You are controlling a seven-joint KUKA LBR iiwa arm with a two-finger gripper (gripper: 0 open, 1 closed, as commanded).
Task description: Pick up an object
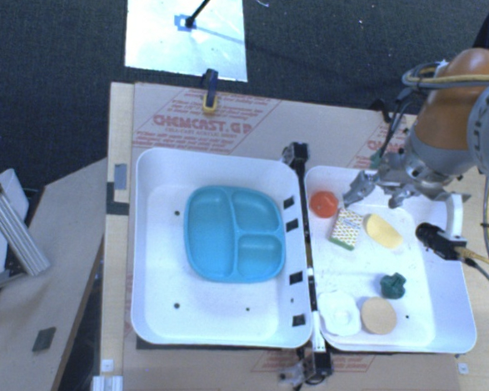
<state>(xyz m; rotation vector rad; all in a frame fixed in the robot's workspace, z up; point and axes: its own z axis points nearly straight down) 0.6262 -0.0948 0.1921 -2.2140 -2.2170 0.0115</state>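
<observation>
The end effector (384,190) is shown low over the far part of the right bin (452,326), its fingers spread apart with nothing seen between them. Candidate objects lie just beneath and beside it: an orange ball (324,204), a patterned sponge (347,229) and a yellow piece (383,231). A blue tray (233,234) occupies the left bin (153,251). No object is lifted; grasp and lift are judged outstanding.

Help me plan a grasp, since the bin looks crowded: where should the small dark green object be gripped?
Grip the green object across its narrow middle, coming straight down. It lies apart from the tan disc and yellow piece, leaving room on both sides for the end effector.
</observation>
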